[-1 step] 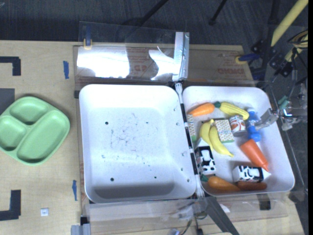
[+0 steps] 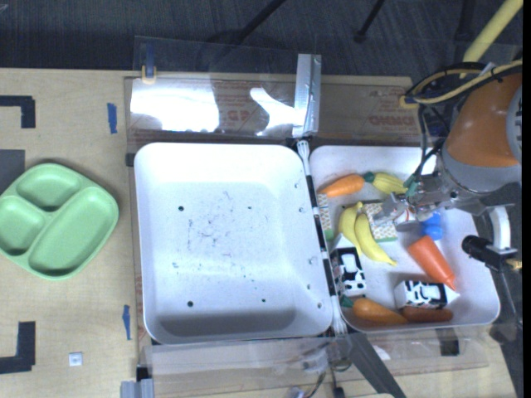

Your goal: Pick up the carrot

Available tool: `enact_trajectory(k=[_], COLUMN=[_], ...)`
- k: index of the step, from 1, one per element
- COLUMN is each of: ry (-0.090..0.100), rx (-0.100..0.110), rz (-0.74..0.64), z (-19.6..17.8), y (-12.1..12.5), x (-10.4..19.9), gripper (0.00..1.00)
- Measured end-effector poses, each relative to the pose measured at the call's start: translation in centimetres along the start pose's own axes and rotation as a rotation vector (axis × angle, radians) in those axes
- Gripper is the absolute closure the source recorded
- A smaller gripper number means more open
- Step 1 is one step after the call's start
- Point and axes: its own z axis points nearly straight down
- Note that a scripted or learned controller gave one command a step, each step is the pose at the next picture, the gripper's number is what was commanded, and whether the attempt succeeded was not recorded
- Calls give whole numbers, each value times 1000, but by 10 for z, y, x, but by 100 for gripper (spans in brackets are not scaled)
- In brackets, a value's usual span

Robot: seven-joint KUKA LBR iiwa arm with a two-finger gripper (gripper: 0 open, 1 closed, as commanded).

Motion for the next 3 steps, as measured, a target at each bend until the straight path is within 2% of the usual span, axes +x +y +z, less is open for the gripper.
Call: enact_trajectory(k=[1,2,3], ry=[1,-2,0], rx=[0,-4,-1], rz=[-256,-229,-209], z=[16,-16,23], y=[22,26,39], x=[38,2,10], gripper=[0,0,0])
